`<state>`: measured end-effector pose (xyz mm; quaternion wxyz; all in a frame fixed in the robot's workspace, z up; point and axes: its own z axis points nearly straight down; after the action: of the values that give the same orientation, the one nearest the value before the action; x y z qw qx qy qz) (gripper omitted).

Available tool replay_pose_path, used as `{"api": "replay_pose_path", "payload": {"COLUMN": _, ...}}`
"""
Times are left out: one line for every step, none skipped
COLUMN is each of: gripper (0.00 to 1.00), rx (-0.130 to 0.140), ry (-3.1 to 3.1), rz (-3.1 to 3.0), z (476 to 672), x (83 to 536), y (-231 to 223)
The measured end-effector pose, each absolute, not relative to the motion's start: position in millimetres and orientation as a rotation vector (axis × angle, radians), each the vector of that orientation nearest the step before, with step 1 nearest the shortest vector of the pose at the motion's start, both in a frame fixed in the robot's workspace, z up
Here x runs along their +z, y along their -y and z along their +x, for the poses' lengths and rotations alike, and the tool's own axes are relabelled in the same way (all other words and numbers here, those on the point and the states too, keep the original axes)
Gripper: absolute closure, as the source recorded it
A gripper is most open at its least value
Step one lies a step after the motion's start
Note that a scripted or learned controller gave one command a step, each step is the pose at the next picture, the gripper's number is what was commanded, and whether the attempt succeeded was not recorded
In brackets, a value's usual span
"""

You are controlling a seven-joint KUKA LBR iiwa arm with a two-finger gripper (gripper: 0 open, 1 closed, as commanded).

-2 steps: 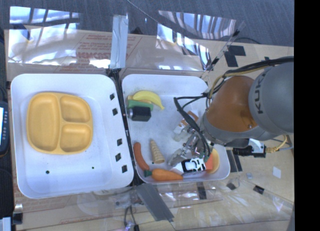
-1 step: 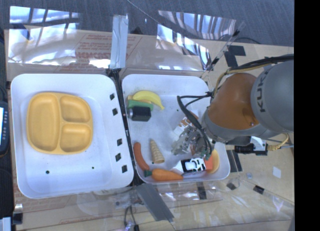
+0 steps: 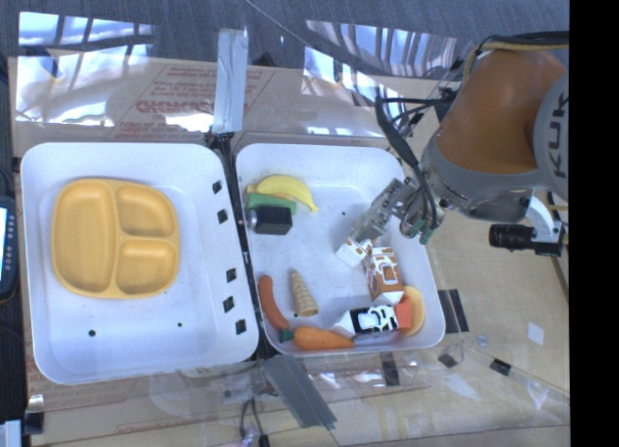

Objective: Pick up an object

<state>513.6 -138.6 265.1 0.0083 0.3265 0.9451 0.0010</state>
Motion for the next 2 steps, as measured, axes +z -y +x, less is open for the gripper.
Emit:
{"api": "replay_pose_path", "payload": {"gripper": 1.00, "rx": -0.001, "ry": -3.023, "rz": 0.887, "z": 475.0, "x": 147, "y": 155}}
{"api": "replay_pose_path", "payload": {"gripper": 1.00, "rx": 0.002, "ry": -3.035, "rz": 0.783, "z": 521.9, "x": 223, "y": 109}}
